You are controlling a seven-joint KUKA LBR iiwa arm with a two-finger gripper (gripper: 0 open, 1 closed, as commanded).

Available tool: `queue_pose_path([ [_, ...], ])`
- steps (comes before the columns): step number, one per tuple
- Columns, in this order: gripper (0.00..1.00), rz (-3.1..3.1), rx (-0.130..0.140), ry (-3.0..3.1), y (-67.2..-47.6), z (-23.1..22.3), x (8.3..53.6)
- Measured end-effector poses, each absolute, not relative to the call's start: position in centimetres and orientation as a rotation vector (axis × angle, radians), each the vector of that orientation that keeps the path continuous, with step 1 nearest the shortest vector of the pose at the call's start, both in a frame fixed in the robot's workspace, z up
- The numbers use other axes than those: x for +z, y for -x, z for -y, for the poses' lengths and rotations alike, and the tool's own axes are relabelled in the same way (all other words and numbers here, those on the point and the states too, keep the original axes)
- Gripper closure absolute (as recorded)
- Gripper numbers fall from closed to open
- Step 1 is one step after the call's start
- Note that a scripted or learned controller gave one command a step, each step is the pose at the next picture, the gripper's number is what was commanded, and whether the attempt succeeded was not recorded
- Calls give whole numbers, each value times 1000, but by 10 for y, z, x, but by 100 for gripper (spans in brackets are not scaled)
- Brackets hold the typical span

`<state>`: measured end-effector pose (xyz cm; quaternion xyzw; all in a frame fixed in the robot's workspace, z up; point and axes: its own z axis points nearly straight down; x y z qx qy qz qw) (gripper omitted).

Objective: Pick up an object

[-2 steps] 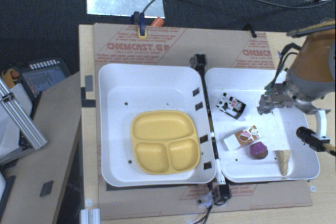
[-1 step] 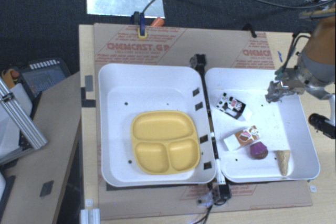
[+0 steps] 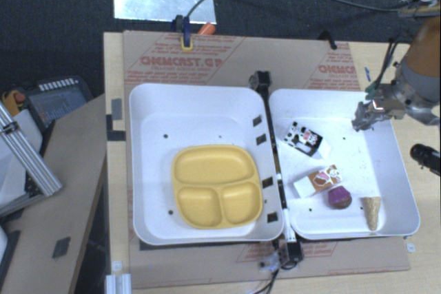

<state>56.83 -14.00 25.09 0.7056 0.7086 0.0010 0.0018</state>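
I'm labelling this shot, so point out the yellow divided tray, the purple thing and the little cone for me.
yellow divided tray [image 3: 217, 185], camera view, ridge between its compartments.
purple thing [image 3: 339, 198], camera view, middle of its top.
cone [image 3: 372, 211], camera view, midway along its body.

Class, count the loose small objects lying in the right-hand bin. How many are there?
4: a black-and-white item toward the back left, a white card with a picture mid-front, a purple lump beside it, and a cone front right.
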Motion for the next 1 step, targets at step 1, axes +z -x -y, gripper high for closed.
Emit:
queue_pose_path([
  [1, 100, -2230, 3, -2211, -582, 90, 239],
])
